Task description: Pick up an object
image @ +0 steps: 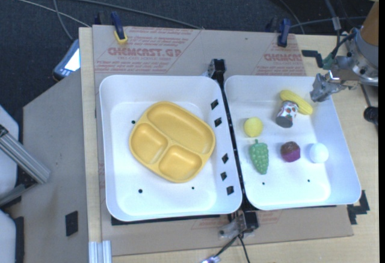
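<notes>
Hovering at the right bin's (337, 135) far right corner, the gripper (320, 88), whose grasp I cannot tell, seems mid-approach and must descend onto the nearby banana (296, 102).

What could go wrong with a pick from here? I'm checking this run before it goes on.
1. The banana and the grey cup touch, so a grasp at one may knock the other.
2. The end effector sits over the right bin's far rim and might clip it going down.
3. The white ball could roll away when touched.
</notes>
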Motion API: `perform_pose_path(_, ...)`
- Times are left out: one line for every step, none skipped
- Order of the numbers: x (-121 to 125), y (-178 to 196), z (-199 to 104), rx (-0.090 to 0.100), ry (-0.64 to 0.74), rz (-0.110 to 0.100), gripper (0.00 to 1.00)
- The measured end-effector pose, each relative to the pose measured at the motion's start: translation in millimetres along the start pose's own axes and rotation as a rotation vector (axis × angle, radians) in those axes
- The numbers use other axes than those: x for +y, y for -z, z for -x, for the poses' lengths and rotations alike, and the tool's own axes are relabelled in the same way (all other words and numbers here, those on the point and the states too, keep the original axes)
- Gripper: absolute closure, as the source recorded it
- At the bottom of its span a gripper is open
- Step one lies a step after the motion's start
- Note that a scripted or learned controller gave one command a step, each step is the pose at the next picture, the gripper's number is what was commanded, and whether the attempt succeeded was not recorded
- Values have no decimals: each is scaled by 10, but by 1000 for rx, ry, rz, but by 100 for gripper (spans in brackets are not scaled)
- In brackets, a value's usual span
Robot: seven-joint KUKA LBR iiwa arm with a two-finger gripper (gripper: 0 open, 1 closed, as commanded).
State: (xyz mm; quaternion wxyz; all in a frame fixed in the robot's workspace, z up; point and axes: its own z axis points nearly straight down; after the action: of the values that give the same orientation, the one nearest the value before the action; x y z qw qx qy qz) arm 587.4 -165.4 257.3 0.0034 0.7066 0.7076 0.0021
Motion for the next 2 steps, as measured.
perform_pose_path(-158, -136, -460, 5, 2, -11, 100)
perform_pose_path(-345, -263, -937, 5, 3, -12, 100)
